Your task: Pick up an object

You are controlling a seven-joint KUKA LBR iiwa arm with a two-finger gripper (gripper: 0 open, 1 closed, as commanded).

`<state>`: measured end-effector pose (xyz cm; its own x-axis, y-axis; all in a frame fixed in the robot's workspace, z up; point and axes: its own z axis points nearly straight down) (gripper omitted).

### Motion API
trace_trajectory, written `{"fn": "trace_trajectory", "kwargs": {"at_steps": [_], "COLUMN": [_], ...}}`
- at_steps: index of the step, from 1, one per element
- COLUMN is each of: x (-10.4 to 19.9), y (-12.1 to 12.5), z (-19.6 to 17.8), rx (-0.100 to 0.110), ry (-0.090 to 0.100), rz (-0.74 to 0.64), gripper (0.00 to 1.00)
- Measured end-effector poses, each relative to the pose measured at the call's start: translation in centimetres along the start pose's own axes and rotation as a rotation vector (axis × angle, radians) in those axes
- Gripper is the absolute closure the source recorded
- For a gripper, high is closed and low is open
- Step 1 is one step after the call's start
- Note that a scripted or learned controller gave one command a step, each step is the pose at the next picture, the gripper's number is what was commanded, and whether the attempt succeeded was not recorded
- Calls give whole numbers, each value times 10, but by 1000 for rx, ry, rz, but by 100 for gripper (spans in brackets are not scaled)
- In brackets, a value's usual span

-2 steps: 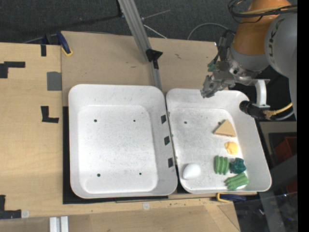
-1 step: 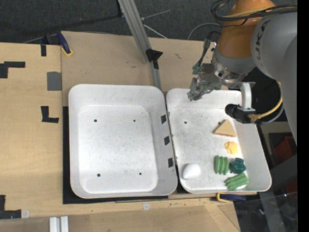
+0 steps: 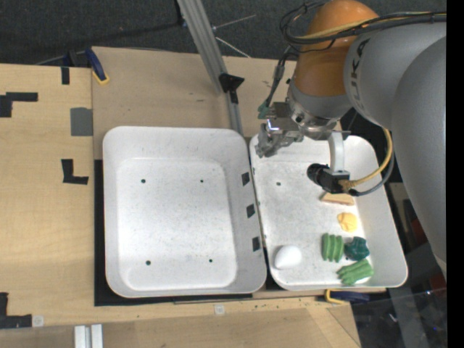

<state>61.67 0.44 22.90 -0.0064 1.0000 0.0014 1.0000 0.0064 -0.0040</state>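
Along the left of the frame, the tan, wood-grained bench (image 3: 43,216) is carrying short black tape marks (image 3: 70,171) and a square grey patch (image 3: 81,120), none of them bearing writing, and a blue clamp (image 3: 97,65) is sitting at the upper left. Right of these, the left bin (image 3: 174,135) is lying flat: white, shallow and round-cornered, with a faintly speckled matt floor marked by four small dark dots. A slim ribbed metal rail (image 3: 206,42) is slanting down from the top edge toward the seam between the bins, where three small black tabs (image 3: 251,210) are sitting along the shared wall. The right bin (image 3: 290,201), of the same white speckled make, is holding all the loose things, gathered in its lower right part. A smooth white rounded lump (image 3: 288,257) is resting near the front wall. Right of it a ribbed green piece (image 3: 332,247) is standing just beside a dark teal lump (image 3: 357,249), with a second green piece (image 3: 355,272) lying below them. A small yellow lump (image 3: 348,222) is lying above these, under a flat tan wedge (image 3: 337,199). The metallic gripper (image 3: 270,143) is hanging over the bin's upper left corner, well apart from these objects; I cannot tell whether it is spread or pressed together. Above it the orange band (image 3: 333,42) is giving way to the smooth grey arm (image 3: 406,64), where dark block letters are curving out of sight, too partial to read whole.
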Motion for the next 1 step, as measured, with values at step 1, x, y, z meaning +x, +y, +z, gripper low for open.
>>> {"fn": "trace_trajectory", "kwargs": {"at_steps": [1], "x": [54], "y": [-7], "z": [-10], "rx": [-2], "ry": [0], "rz": [-1], "gripper": [100]}}
